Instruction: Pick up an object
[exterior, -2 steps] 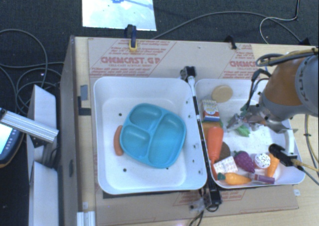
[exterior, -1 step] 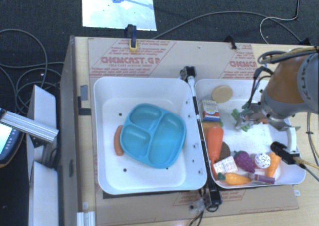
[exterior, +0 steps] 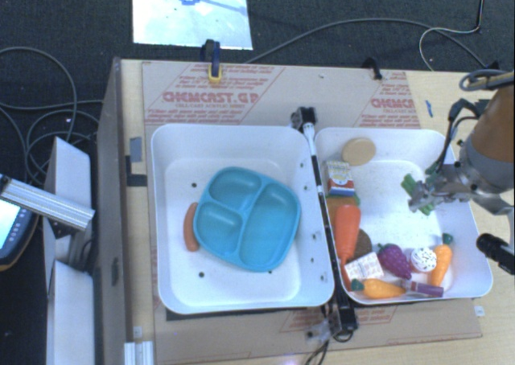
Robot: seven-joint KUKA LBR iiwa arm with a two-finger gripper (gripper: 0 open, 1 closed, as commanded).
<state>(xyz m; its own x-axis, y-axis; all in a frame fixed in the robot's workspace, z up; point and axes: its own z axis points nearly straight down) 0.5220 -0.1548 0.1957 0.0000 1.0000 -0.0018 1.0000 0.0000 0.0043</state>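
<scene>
My gripper (exterior: pixel 420 197) hangs over the right part of the right bin (exterior: pixel 475 283), reaching in from the right. A small green object (exterior: pixel 411 185) sits right at its tip, and I cannot tell whether it is held. In the same bin lie a tan round disc (exterior: pixel 359 150), a small carton (exterior: pixel 340 178), a big orange carrot (exterior: pixel 347 227), purple grapes (exterior: pixel 393 259), a white round toy (exterior: pixel 423 259), a small carrot (exterior: pixel 440 263) and an orange-yellow piece (exterior: pixel 378 289) along the front.
The left bin (exterior: pixel 173 154) holds a blue compartment plate (exterior: pixel 245 217) with a reddish sausage (exterior: pixel 191 227) lying beside it on the left. A black-and-white divider bar (exterior: pixel 315 170) runs between the bins. The back right floor of the right bin is bare.
</scene>
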